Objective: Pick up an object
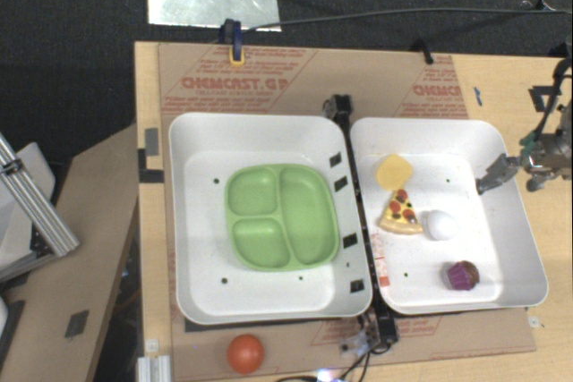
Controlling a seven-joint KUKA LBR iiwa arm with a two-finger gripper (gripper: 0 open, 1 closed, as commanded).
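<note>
Brown board covers the worktop (269,76), which carries two shallow white bins side by side. Left bin (192,192): a green divided tray (282,216) lies flat at its centre. Right bin (501,219): a yellow piece (394,171) sits just above a pizza-slice toy (400,214); a white ball (439,225) lies just beside the slice; a purple object (462,275) rests apart, nearer the front wall. An orange ball (245,352) lies on the board in front of the left bin. Claw (494,174): at the right bin's right wall, well apart from all four objects, gripping none; how far open it is cannot be told.
</note>
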